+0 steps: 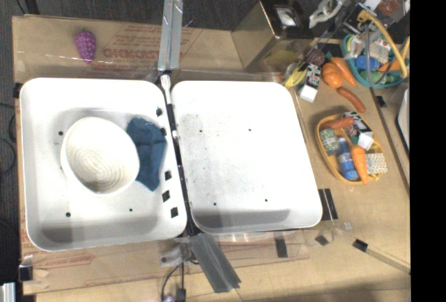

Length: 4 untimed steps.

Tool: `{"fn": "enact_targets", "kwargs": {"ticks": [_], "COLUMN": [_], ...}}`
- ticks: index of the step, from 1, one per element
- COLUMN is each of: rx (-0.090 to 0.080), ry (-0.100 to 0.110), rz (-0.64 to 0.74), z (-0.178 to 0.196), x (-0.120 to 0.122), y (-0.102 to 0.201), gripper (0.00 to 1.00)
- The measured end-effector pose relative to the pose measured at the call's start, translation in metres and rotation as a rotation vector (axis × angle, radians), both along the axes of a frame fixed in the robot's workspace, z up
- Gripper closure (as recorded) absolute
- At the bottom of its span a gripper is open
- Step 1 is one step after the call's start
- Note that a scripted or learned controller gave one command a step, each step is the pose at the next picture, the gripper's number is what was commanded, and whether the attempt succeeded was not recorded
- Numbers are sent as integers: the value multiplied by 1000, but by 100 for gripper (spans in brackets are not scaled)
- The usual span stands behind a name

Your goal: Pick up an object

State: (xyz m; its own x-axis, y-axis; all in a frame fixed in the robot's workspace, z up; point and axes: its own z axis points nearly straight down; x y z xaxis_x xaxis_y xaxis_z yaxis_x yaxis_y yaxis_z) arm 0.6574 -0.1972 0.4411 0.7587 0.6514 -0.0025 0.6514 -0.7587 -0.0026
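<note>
Starting the pick, you need to reach the white hat (100, 154) or blue cloth (148, 151) in the left bin (42, 95); the gripper's state can't be told.

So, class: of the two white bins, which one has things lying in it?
The left bin. A round white woven hat and a blue cloth lie in it, touching; the right bin shows just its speckled white floor.
</note>
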Motion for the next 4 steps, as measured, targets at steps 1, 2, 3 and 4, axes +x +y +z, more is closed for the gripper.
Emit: {"fn": "enact_targets", "kwargs": {"ticks": [1, 2, 3, 4], "rx": [2, 3, 0, 2], "ry": [4, 4, 0, 3], "rz": [73, 404, 192, 324], "z": [-1, -44, 0, -33], "x": [-20, -56, 0, -12], "y": [-5, 9, 26, 0], "gripper": [0, 0, 0, 0]}}
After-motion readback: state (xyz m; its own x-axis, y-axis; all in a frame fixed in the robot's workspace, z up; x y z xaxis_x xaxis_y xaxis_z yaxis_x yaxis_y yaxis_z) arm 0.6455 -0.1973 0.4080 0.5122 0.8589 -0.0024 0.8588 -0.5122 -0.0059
